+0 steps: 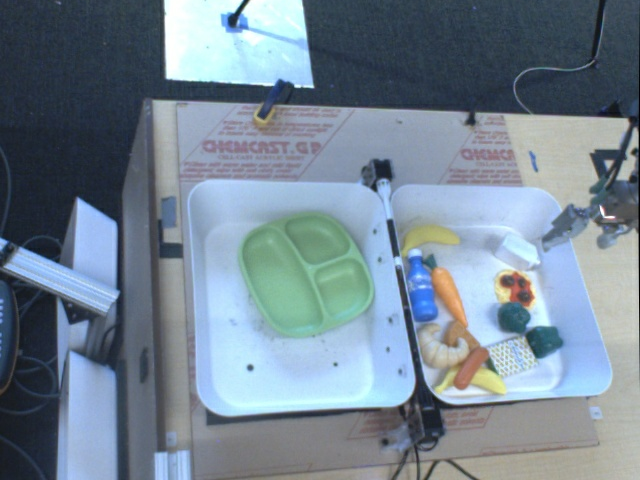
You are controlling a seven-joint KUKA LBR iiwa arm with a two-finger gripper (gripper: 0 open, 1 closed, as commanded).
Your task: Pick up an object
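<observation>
Crowding the right bin (575,298), the toy food leaves bare floor near its far rim, where a white block (518,251) lies. Beside it, the gripper (562,226) hangs over the right rim; whether its fingers are spread cannot be told.

I see toys crowding the right bin (575,288): banana (431,236), blue bottle (420,288), carrot (449,291), white block (517,251), two green lumps (514,317).

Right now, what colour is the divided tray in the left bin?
Light green, seen in the camera view: the divided tray in the left bin.
</observation>
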